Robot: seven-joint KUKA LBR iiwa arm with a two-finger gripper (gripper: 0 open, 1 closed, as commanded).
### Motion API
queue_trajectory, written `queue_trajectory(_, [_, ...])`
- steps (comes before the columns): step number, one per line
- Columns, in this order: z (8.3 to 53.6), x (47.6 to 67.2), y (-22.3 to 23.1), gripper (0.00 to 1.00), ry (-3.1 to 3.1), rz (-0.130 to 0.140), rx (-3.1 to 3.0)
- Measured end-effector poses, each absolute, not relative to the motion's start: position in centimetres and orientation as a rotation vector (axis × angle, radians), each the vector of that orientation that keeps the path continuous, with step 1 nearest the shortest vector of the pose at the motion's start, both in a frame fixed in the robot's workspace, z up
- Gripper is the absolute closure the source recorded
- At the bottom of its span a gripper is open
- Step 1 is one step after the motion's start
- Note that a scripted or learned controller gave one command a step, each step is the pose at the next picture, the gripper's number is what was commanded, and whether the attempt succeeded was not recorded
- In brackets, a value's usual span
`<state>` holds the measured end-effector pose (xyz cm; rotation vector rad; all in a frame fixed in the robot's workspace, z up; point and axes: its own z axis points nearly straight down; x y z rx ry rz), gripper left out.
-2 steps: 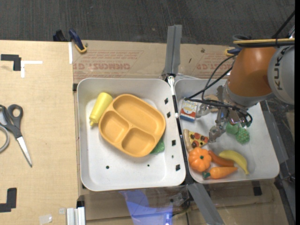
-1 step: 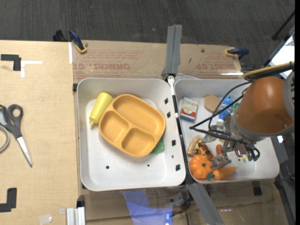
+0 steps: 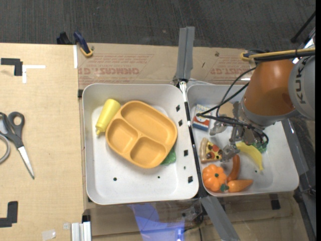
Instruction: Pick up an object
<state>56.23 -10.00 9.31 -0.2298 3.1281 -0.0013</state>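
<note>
Lying far left on the pale wooden bench top (image 3: pixel 45 134) is a pair of grey-handled metal scissors (image 3: pixel 17 139). Next comes the left shallow white plastic bin (image 3: pixel 100 185), holding a yellow squeeze bottle (image 3: pixel 107 114) tilted against its upper left side and, touching it, a large orange plastic tray (image 3: pixel 141 133) with three compartments. A bit of green (image 3: pixel 169 157) peeks from under that tray's lower right edge. The right shallow white bin (image 3: pixel 286 179) holds a small blue and white box (image 3: pixel 202 117) near its upper left, a toy pizza slice (image 3: pixel 209 150) below that, a small orange toy pumpkin (image 3: pixel 214 177) at the lower left, an orange carrot-like toy (image 3: pixel 238 185) touching the pumpkin, and a yellow toy banana (image 3: pixel 252 154). The grey two-finger gripper (image 3: pixel 231 147), under the arm's orange band (image 3: pixel 268 87), sits low in this bin between the pizza slice and the banana. Whether its fingers are spread or closed cannot be told, and nothing is visibly held.
</note>
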Motion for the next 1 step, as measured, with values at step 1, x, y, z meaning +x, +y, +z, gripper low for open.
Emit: queue_trajectory(1, [9.44,57.17,-10.35,0.0,3.08,-0.003,-0.576])
